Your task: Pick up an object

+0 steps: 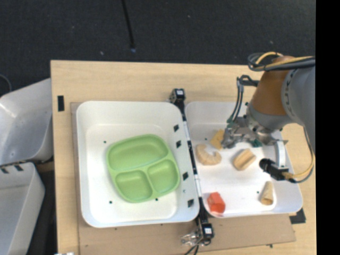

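The arm (276, 92) reaches over the right bin (241, 203), and the gripper (234, 137) hangs low near that bin's far middle, just above a small yellow piece (217, 138) and beside the tan donut-shaped pastry (207, 155). Whether the jaws are released or clenched cannot be told from this slant, and nothing is plainly seen between them. Other candidates lie in the right bin: a tan bread roll (244, 159) near its centre, a cone-shaped piece (266, 193) toward its near right corner, and a red block (215, 203) at its near left corner. The left bin (90, 206) on the desk (133, 70) carries a green divided plate (142, 167). The step in hand looks like the descent onto the yellow piece; the next move calls for closing squarely on it, then lifting straight up.
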Available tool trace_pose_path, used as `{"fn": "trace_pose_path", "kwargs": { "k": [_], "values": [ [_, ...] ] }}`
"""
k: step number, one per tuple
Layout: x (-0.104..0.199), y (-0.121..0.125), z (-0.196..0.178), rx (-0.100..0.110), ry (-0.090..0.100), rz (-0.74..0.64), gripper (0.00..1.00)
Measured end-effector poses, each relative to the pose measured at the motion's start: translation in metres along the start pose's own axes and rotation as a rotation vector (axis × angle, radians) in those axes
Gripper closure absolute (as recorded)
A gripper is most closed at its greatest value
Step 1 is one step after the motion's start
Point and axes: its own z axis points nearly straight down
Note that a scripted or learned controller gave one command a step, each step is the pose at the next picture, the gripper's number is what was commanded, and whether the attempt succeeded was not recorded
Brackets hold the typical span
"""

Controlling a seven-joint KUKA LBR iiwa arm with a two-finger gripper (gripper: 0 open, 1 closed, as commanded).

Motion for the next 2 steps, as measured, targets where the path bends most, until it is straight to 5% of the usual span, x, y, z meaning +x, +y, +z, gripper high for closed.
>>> {"fn": "trace_pose_path", "kwargs": {
  "k": [2],
  "values": [
    [-0.007,0.001,-0.111,-0.002,0.000,-0.007,1.00]
  ]
}}
